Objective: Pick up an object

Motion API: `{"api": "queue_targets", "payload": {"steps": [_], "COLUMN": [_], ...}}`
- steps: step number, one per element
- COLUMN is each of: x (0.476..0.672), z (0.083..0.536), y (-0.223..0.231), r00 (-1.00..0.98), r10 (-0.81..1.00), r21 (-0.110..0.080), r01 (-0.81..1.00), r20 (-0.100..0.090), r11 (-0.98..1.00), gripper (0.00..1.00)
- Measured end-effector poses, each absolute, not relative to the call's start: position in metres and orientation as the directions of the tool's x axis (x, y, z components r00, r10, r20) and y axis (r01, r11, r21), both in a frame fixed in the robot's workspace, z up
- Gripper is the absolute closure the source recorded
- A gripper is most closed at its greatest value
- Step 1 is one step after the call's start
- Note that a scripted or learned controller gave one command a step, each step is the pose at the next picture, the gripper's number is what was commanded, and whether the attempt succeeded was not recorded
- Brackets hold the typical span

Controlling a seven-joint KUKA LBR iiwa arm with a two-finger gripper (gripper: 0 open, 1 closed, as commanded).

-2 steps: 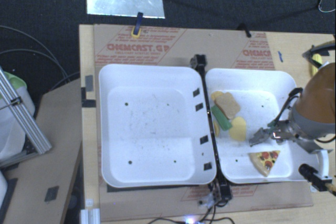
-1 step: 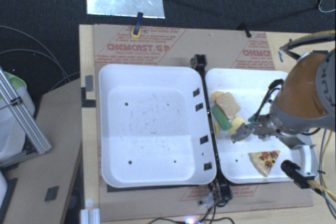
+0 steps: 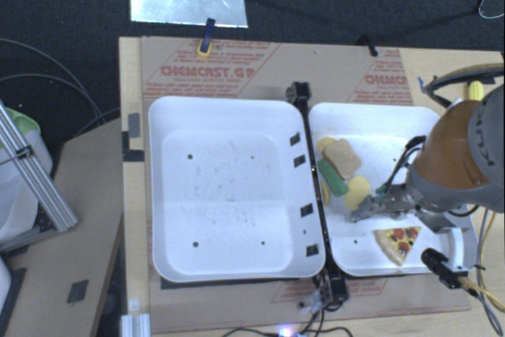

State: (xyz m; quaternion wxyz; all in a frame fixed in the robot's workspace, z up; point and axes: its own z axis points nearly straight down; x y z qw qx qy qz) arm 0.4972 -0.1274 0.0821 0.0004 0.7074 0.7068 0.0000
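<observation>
The right bin (image 3: 371,118) holds a tan bread slice (image 3: 340,157), a green piece (image 3: 332,179), a yellow lemon-like piece (image 3: 358,189) and a pizza slice (image 3: 396,242). My gripper (image 3: 364,209) hangs low in this bin, just below the yellow piece and up-left of the pizza slice. Its grey fingertips touch or nearly touch the yellow piece's lower edge. The orange band (image 3: 447,150) and grey wrist hide the bin's right part.
The left bin (image 3: 229,185) lies beside the right one, split from it by a black-clipped divider (image 3: 312,177). Cardboard lies under both bins. A metal frame (image 3: 28,170) stands at the far left, and cables run along the bench's front edge.
</observation>
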Motion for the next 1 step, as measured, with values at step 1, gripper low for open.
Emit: {"api": "queue_targets", "payload": {"steps": [1], "x": [0.4867], "z": [0.0948], "y": [-0.0928], "r00": [-0.006], "r10": [1.0], "r21": [0.0], "r01": [1.0], "r20": [0.002], "r11": [0.006], "gripper": [0.0]}}
